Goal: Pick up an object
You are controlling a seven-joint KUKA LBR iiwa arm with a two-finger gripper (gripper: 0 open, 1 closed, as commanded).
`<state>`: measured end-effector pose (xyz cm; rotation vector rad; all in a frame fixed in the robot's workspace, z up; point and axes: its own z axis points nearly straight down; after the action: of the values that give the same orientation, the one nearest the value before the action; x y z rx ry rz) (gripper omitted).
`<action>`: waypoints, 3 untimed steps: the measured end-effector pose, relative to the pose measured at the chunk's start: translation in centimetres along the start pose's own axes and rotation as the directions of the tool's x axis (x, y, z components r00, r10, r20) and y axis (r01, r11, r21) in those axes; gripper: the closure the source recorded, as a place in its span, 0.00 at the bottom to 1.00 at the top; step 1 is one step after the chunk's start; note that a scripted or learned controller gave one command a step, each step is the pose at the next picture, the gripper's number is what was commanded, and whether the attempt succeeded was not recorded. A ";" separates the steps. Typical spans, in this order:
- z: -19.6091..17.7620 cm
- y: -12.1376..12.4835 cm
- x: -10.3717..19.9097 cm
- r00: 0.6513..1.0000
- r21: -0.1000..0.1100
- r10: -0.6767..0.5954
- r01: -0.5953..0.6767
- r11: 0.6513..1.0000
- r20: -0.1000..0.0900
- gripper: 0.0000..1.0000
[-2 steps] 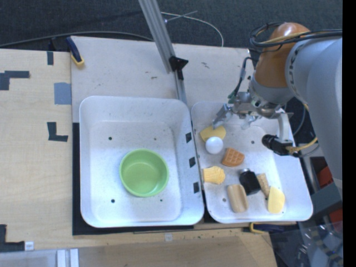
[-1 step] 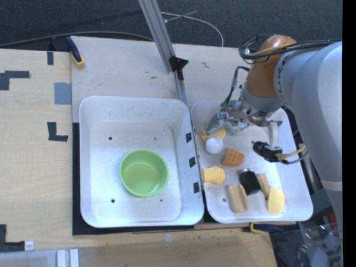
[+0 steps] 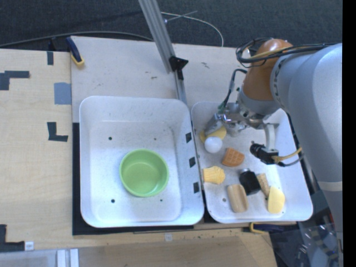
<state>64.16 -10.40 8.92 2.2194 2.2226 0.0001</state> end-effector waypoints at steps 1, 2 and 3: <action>-1.4 0.3 -0.1 1.000 -0.008 -0.001 0.001 1.000 0.003 1.00; -6.1 1.2 -0.1 1.000 -0.004 -0.001 0.001 1.000 0.000 1.00; -10.5 1.5 0.5 1.000 -0.002 -0.001 0.001 1.000 0.000 1.00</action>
<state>65.70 -9.93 19.41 2.2176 2.2227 0.0030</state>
